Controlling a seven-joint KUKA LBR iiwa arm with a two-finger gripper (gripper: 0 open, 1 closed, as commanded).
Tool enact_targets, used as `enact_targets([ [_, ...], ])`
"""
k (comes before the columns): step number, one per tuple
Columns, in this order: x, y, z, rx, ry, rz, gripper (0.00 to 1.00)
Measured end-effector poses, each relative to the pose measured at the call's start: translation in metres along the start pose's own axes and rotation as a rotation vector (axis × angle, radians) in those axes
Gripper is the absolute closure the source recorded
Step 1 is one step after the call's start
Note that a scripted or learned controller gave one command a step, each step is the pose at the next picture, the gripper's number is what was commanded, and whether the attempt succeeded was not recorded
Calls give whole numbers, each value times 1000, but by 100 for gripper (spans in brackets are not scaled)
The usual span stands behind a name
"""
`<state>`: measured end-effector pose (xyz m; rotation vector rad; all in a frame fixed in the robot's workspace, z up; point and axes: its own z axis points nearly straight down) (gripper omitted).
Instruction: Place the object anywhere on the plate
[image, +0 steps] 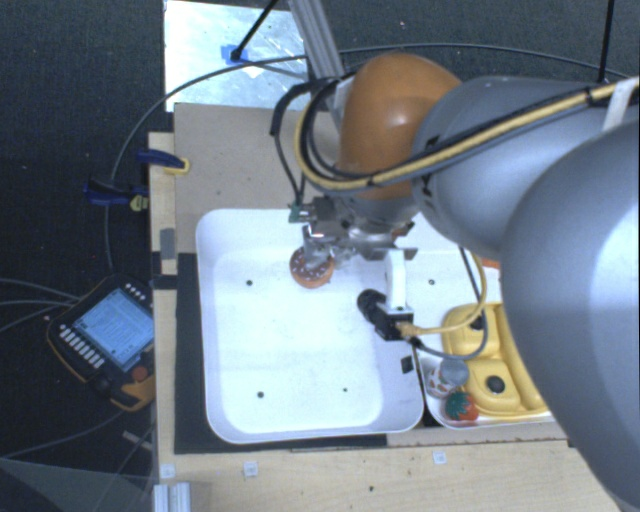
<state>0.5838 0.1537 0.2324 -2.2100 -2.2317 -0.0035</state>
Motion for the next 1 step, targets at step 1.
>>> enact_targets([
  [1, -3, 1, 0, 0, -1, 5, 0],
])
